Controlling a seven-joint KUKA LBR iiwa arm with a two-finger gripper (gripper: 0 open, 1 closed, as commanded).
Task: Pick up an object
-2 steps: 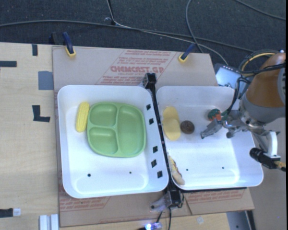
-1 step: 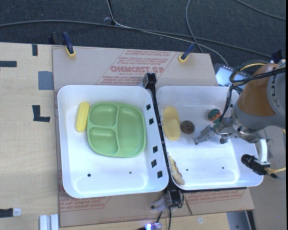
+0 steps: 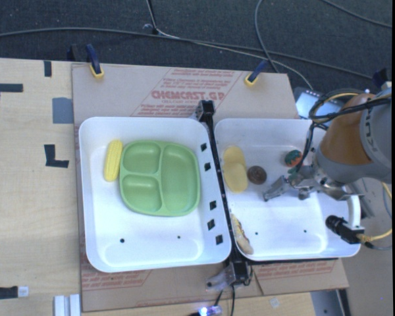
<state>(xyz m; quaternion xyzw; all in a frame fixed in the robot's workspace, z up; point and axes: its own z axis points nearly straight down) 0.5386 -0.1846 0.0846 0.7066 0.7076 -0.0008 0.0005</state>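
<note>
The bread scrap (image 3: 241, 237) lies nearest the camera, against the lower left wall of the right bin (image 3: 283, 250), its long axis running up and down the view, tilted a little.

The task names no one object, so the likeliest target is whatever sits closest to the gripper (image 3: 271, 193). That is the brown disc (image 3: 256, 174), round and with no long axis to speak of, just up and left of the fingertips and apart from them. Beside it to the left lies the yellow block (image 3: 235, 168), long axis up and down the view, close along the divider. A small green-and-red piece (image 3: 293, 157) sits up and right of the disc.

The fingers point left and look slightly parted, with nothing between them; nothing is picked up yet. By my reading, the reach is done, but the close and lift remain.

In the left bin (image 3: 92, 196) lie a green tray (image 3: 160, 178) and a corn cob (image 3: 112, 160), upright in the view.
</note>
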